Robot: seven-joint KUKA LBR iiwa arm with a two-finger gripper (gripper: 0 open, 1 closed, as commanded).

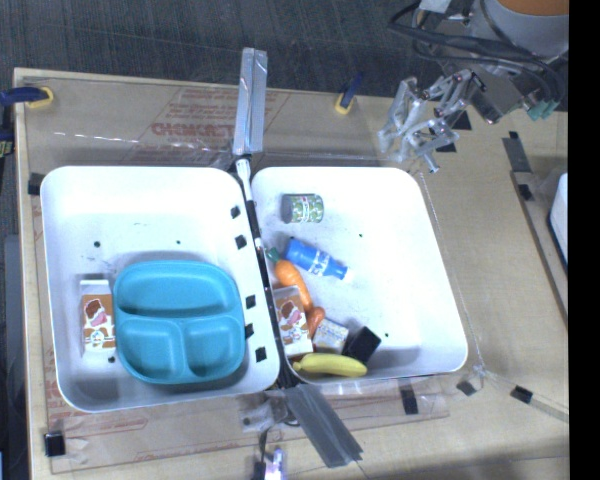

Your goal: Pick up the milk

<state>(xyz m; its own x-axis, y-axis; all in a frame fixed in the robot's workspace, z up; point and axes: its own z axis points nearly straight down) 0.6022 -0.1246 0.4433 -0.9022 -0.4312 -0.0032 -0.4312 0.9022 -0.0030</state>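
The claw hangs above the bench just beyond the far right corner of the right bin, its metal fingers spread apart with nothing between them. It is outside the bin and well apart from everything inside it.

Closest to the claw in that bin is a small green can lying on its side near the far wall, then a blue bottle lying aslant toward the middle. Against the divider at the left sits a cluster: an orange carrot-like piece, a white carton with a brown-and-red print, a small packet and a black block, with a banana along the near wall.

In the left bin a blue divided plate takes up the near half, and a second printed carton stands beside it at the left wall. Either carton could be the milk; the print is too small to tell, though both look alike.

The task appears barely begun: no carton is lifted or touched, and the reach, descent, grip and lift are all left.
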